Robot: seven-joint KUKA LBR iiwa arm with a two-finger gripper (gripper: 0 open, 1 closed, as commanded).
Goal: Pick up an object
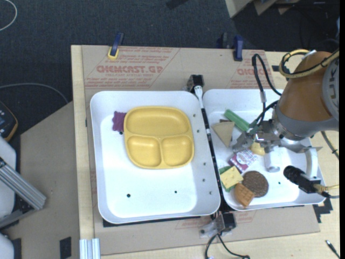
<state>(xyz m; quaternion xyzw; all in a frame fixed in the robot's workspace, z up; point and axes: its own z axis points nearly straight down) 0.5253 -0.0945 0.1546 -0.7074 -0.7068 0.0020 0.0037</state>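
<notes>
I see pincer (257, 140) low in right bin (280, 196) centre | grip: cannot tell, perhaps touching pink packet (242, 158)

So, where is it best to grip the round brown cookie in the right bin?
Probably across its rim, coming straight down from above. The brown cookie lies flat, and the waffle piece touches its lower-left edge, so the fingers should close on the freer upper and right sides.
</notes>
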